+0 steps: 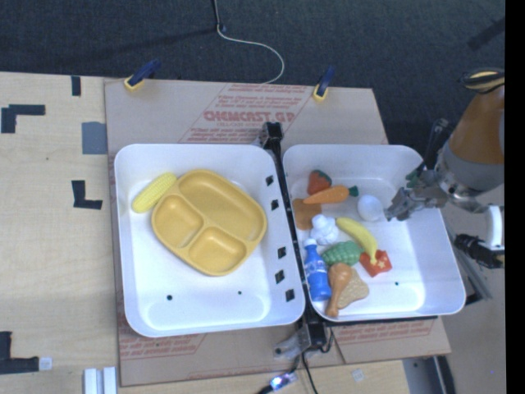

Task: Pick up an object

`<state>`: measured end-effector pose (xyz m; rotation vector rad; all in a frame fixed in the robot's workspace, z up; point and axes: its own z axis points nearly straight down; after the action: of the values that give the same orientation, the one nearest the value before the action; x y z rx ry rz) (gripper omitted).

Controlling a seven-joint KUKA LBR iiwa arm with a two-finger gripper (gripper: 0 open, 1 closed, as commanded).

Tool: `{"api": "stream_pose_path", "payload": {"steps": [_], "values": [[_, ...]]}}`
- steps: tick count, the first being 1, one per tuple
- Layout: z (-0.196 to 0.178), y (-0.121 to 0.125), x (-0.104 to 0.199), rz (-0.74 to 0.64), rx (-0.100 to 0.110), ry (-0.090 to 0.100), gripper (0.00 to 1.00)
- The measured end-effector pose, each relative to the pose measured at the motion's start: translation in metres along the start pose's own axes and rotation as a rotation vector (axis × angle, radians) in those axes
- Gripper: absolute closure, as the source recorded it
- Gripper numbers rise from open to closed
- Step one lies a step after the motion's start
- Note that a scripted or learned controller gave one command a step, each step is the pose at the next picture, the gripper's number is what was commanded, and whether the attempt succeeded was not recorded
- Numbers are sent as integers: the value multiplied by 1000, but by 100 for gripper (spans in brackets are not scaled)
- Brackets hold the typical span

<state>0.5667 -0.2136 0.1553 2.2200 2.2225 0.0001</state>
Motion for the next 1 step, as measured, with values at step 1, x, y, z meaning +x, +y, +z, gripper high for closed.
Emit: {"api": "stream_pose_path", "payload": {"steps": [1], "values": [[-49,-7,-5,1,-2,-1,100]]}}
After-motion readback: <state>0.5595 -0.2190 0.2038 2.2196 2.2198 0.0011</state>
